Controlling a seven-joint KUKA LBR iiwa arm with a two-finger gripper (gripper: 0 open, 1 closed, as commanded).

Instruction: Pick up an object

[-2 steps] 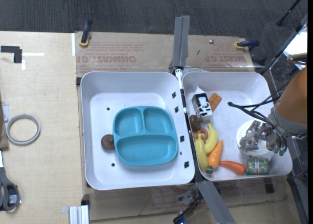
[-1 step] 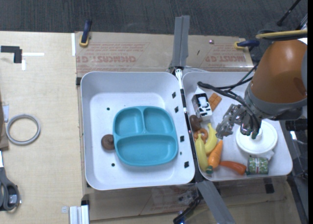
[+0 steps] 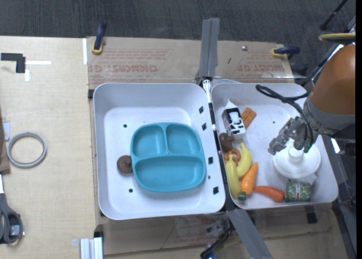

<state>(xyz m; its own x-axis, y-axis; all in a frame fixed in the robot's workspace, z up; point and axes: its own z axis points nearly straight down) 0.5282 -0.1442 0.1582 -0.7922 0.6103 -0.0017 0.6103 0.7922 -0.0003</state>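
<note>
We are hovering our gripper (image 3: 289,137) just above the white bottle (image 3: 296,160) in the right bin (image 3: 266,89), and we cannot tell whether anything is being grasped. Left of the bottle, bananas (image 3: 237,164) and carrots (image 3: 255,184) are crowding together; beside its base a green can (image 3: 298,191) is lying. We are risking a slip off the bottle's rounded top, or nudging the can.

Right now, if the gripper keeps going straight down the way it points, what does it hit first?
Probably the white round object: the gripper hangs just above its upper left edge in the right bin. Depth is hard to judge from this slanted view.
</note>
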